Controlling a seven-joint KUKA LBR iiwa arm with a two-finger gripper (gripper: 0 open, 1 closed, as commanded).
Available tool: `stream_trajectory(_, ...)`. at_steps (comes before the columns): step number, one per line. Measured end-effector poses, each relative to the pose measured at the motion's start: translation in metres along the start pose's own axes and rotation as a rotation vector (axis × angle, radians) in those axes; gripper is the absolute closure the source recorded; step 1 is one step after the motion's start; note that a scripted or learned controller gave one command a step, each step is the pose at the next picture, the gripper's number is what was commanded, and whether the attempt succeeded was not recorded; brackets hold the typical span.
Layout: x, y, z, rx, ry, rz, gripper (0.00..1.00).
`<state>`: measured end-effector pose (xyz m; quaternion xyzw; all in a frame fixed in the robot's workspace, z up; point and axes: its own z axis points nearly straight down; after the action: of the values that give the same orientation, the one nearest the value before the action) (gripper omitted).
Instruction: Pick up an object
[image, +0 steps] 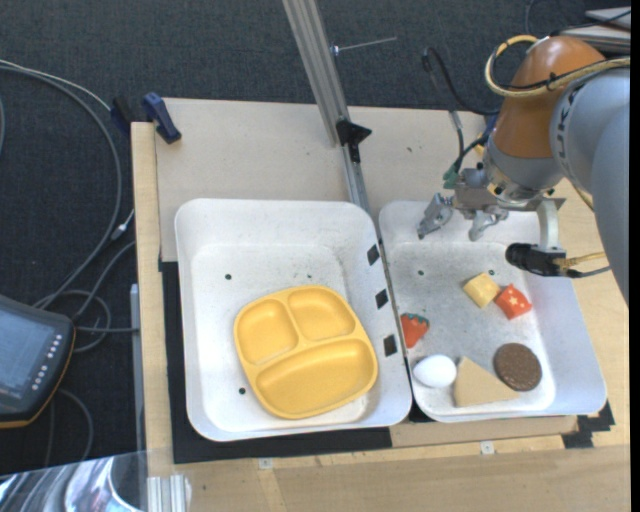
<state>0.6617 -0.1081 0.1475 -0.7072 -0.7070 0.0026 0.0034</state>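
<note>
My gripper (457, 222) hangs open over the far edge of the right bin (575, 330), with nothing between its two grey fingers. Below it in that bin lie a yellow block (481, 290) and a red block (513, 301) side by side. A red strawberry-like piece (414, 328) sits by the bin's left wall. Near the front edge are a white egg (435, 372), a tan wedge (480, 387) and a brown round cookie (518, 366).
The left bin (200, 240) holds a yellow divided plate (303, 349). A metal pole (325, 70) rises from the bench behind the gap between the bins. Cables and a tablet lie on the floor at the left.
</note>
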Motion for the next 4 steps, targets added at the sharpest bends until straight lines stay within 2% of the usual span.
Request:
stream_trajectory(1, 0.001, -0.001, 0.053, 0.000, 0.000, -0.001, 0.00)
stream_trajectory(2, 0.001, 0.002, 0.038, -0.009, 0.000, -0.001, 1.00)
stream_trajectory(4, 0.021, -0.001, -0.071, -0.017, -0.001, -0.003, 1.00)
